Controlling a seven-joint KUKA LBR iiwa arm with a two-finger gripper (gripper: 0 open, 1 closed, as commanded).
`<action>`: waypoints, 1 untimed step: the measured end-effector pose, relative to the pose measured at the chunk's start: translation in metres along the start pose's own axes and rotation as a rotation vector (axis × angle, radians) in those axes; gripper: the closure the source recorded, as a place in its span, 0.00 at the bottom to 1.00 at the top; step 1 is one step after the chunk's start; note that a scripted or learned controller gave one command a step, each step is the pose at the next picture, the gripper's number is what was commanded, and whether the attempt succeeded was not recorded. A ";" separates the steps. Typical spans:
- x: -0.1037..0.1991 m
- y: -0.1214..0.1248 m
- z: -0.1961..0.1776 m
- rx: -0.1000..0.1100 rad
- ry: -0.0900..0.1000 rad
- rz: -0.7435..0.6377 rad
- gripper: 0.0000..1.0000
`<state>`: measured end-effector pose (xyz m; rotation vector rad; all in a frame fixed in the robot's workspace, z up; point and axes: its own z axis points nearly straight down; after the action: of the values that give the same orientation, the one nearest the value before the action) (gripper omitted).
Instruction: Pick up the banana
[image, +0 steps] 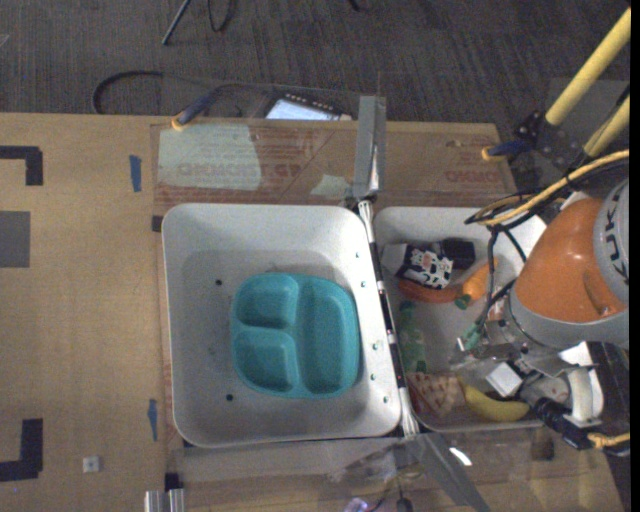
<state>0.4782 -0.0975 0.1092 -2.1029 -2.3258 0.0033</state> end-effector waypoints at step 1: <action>0.000 0.000 0.000 0.000 0.000 0.000 0.00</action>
<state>0.4781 -0.0975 0.1092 -2.1030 -2.3254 0.0034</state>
